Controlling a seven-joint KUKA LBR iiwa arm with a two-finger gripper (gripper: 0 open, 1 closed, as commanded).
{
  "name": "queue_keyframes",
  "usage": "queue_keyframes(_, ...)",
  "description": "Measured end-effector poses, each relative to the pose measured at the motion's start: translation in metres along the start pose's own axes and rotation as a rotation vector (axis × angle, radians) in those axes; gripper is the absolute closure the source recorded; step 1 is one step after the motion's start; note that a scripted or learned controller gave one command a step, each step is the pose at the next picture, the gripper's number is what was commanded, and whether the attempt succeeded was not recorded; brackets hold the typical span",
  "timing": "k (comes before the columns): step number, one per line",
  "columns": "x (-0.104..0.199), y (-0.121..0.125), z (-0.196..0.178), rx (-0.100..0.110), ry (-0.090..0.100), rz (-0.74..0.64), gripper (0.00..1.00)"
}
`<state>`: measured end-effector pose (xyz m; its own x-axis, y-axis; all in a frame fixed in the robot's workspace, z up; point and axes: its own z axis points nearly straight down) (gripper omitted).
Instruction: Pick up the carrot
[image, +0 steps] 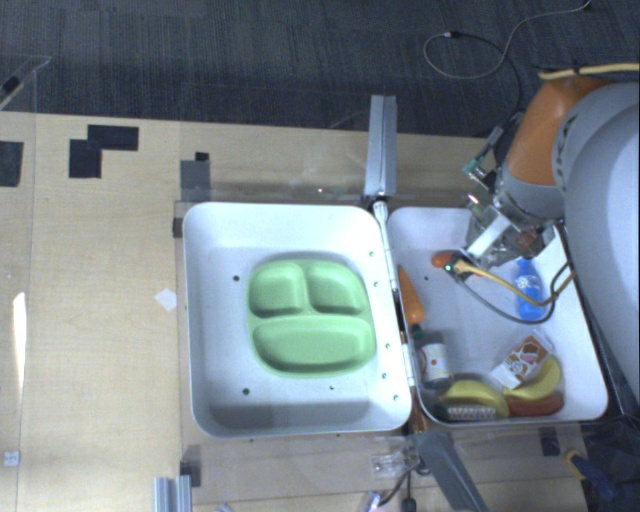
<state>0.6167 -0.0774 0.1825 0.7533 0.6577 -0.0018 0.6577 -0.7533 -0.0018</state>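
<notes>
Carrot (408, 296) tight against bin wall (384, 262)

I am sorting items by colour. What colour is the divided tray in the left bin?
The divided tray is light green, plain without pattern; the camera view shows it clearly.

wooden bench (100, 330), two white bins (215, 330)
</notes>
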Motion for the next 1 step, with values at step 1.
queue_keyframes(1, -0.0902, 0.0347, -0.0218, -0.002, 0.002, 0.104, 1.00)
